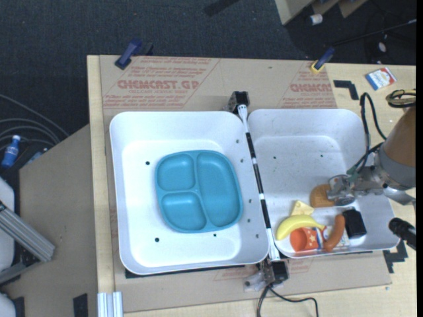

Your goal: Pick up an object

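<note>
The right bin holds a cluster of toy foods in its near right corner. There is a brown rounded piece, a yellow banana, a yellow wedge, a red-orange piece, a sausage and a black block. My gripper reaches in from the right, low over the bin. Its tip is right beside the brown piece, just above the sausage and black block. Nothing is visibly lifted.
A blue divided plate lies in the middle of the left bin. The ridge between the bins runs just left of the food cluster. Cables trail over the right bin's far right rim.
</note>
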`<state>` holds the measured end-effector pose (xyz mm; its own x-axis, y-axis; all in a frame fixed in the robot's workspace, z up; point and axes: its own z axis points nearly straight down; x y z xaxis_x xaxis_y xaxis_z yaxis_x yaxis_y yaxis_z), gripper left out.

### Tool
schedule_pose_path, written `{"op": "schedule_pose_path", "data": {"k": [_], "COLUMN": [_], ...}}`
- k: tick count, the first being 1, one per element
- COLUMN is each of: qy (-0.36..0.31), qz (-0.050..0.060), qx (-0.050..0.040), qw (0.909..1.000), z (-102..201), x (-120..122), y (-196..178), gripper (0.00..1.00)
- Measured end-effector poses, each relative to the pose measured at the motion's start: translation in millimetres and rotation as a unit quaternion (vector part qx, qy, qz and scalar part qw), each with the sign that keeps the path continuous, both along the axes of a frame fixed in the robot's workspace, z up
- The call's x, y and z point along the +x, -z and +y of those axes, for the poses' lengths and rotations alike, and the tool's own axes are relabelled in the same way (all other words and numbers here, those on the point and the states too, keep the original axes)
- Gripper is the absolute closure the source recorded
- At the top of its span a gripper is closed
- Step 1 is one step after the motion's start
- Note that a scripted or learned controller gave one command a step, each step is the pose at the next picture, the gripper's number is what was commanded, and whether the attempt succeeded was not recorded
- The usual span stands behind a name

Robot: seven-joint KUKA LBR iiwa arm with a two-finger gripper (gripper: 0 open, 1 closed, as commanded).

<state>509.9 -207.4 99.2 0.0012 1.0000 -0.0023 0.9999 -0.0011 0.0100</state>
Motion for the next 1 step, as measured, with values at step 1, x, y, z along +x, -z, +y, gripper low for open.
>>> {"op": "schedule_pose_path", "data": {"k": [1], "qy": [-0.001], "qz": [0.004], "qx": [0.0013], "qw": [1.0000], "z": [62.6], "x": [-17.6], "y": [-132.0], "gripper": [1.00]}}
